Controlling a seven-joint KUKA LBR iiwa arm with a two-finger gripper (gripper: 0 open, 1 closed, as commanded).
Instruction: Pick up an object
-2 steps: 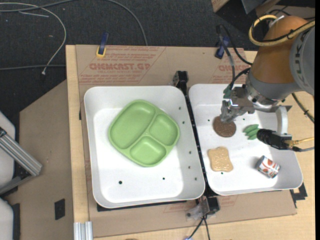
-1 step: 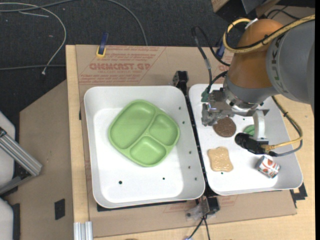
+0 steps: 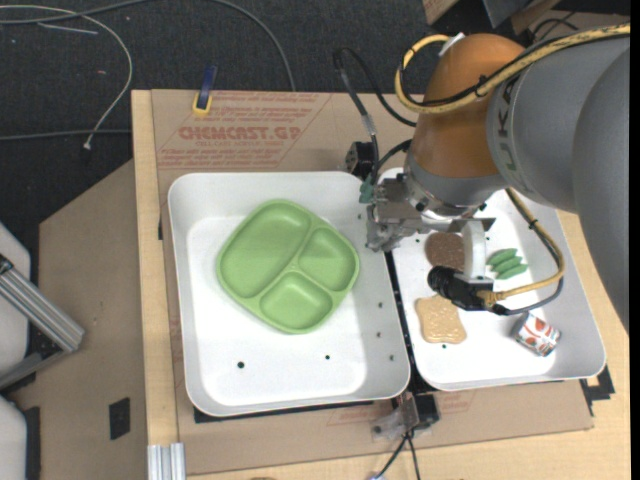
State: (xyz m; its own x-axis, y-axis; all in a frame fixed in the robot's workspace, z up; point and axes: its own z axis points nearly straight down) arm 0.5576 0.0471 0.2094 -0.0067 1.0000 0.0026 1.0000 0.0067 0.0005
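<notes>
We hover over the right bin (image 3: 585,353), jaws' state hidden from us. That tan cracker (image 3: 440,320) looks light and brittle; we'd pinch its edges gently.

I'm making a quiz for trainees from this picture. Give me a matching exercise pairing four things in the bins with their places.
Things:
1. green divided plate
2. tan cracker
3. green pea pod
4. red and white can

Places:
A. right bin, far right corner near the front
B. left bin, middle
C. right bin, right of the arm's wrist
D. right bin, front left

Pairs: 1-B, 2-D, 3-C, 4-A
</notes>
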